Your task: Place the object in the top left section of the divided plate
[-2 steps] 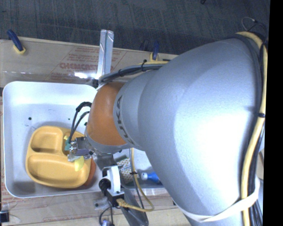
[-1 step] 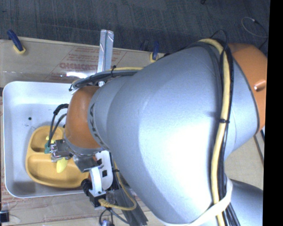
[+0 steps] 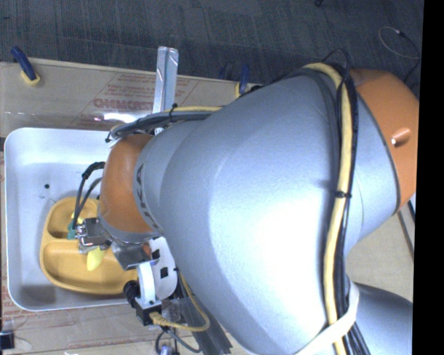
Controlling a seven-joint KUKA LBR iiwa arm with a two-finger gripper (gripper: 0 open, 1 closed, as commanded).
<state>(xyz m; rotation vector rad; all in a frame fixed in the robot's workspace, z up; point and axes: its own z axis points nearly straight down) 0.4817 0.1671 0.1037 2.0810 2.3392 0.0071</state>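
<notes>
White bin [image 3: 17,202]: holds yellow divided plate [image 3: 55,265]. Arm [image 3: 279,211] overhead; gripper [image 3: 89,241] above plate, small yellow object [image 3: 94,260] beneath. Gripper state: cannot tell.

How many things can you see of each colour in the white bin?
Yellow: 2, the divided plate and a small yellow object lying on it under the arm.
White: 1, the bin itself.
Total: 3. The arm hides much of the bin.
</notes>
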